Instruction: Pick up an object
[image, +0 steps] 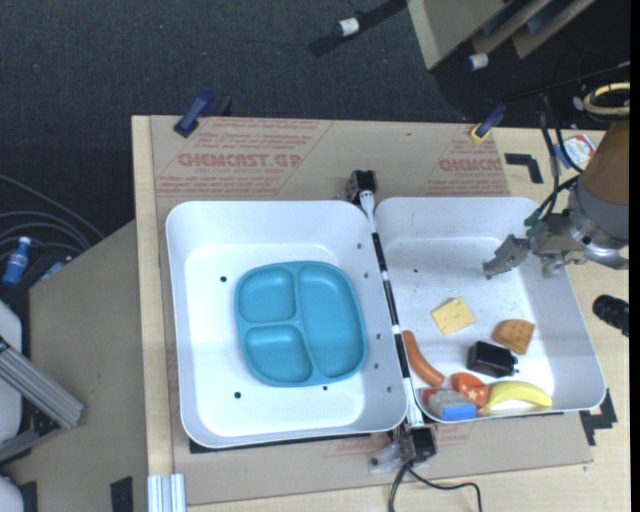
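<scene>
Two shallow white bins sit side by side on the cardboard-topped bench (300, 150). Left white bin (200, 300) holds a light blue plastic divided plate with three compartments (300, 322), roughly centred. Right white bin (560, 310) holds the small items, all bunched in its lower half: yellow cheese-like square slab (452, 316) mid bin, tan waffle-like piece (514, 334) to its right, black small block (491, 358) just below the waffle piece, orange-red sausage-shaped toy (421, 361) along the left wall, red tomato-like toy (468, 386) and small blue block (458, 410) at the lower edge, yellow toy banana (517, 396) lower right, touching or just beside the red toy. Grey arm comes in from the right edge of the frame; the jaws (503, 260) hang over the upper part of the right bin, well apart from the items, nothing between them. Cannot tell if the jaws are released or clenched. Blue clamps (194, 113) at the upper bench edge.
</scene>
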